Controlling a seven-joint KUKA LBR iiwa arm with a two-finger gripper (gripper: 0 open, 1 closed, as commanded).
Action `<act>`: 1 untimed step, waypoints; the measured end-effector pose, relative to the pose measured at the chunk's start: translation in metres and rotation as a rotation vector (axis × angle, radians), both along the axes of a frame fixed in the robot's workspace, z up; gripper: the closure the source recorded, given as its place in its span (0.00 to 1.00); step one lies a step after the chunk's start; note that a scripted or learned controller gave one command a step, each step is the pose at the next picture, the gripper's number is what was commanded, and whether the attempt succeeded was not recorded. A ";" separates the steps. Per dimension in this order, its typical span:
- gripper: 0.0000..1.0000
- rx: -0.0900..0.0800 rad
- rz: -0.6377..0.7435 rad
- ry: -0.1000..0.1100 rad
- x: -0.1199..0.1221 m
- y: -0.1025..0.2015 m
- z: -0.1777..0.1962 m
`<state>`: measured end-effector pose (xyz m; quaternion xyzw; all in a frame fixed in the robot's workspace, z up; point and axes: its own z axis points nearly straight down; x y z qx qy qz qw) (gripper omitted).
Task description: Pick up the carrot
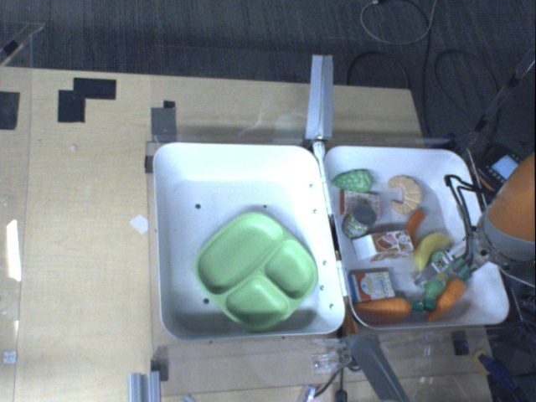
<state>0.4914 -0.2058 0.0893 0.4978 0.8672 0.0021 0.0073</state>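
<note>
The carrot (450, 295), orange with a green leafy top (432, 290), lies tilted in the front right corner of the right bin (496, 306). My gripper (453, 264) reaches in from the right edge and hovers just above and behind the carrot's top, close to a yellow banana (430, 249). Its metal tip partly covers the spot where the banana and the carrot top meet. The arm's orange band (512, 210) shows at the right edge.
The right bin also holds an orange sausage-like piece (383, 310), a small box (373, 285), a printed carton (387, 243), a green leafy item (353, 178), a round slice (404, 191) and a small orange piece (414, 222). A green divided plate (256, 269) lies in the left bin (180, 224).
</note>
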 end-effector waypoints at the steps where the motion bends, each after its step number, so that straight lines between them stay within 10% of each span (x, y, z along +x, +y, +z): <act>1: 0.00 0.002 0.032 0.010 -0.004 0.001 0.008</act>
